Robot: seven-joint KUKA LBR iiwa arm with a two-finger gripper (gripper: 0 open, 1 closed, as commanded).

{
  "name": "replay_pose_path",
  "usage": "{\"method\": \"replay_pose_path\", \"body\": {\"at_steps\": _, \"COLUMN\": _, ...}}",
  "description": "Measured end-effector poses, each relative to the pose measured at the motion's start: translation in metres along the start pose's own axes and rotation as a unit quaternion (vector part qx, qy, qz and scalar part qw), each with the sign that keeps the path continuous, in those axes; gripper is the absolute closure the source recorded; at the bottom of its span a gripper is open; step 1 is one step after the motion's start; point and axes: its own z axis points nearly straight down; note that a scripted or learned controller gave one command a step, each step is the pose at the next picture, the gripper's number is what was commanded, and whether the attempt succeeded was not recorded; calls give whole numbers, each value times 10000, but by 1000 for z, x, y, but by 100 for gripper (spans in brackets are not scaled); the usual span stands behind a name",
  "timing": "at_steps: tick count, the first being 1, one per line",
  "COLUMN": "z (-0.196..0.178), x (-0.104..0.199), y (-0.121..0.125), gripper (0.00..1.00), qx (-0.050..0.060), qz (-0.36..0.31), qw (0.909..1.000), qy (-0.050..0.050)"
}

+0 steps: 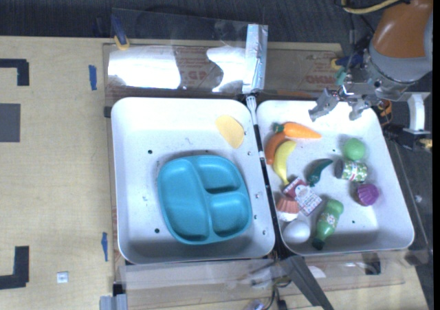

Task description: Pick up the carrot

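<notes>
One carrot lies at the back left of the right bin, touching the banana. The hand hovers just beyond, fingers spread, nothing between them. Likely light, stiff, slick plastic; best gripped across the thick middle.

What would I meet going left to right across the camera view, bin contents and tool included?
Blue divided tray → yellow chip-like piece → banana → green bottle → tool → purple item.
</notes>
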Motion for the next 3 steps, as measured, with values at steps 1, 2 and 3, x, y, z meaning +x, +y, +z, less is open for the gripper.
{"method": "replay_pose_path", "body": {"at_steps": 1, "z": 137, "x": 2, "y": 7, "gripper": 0, "qx": -31, "qz": -112, "qw": 9999, "qy": -3}}
{"method": "replay_pose_path", "body": {"at_steps": 2, "z": 27, "x": 41, "y": -58, "gripper": 0, "qx": -22, "qz": -723, "qw": 9974, "qy": 2}}
{"method": "replay_pose_path", "body": {"at_steps": 3, "z": 27, "x": 66, "y": -41, "gripper": 0, "qx": -4, "qz": 854, "qw": 9963, "qy": 4}}
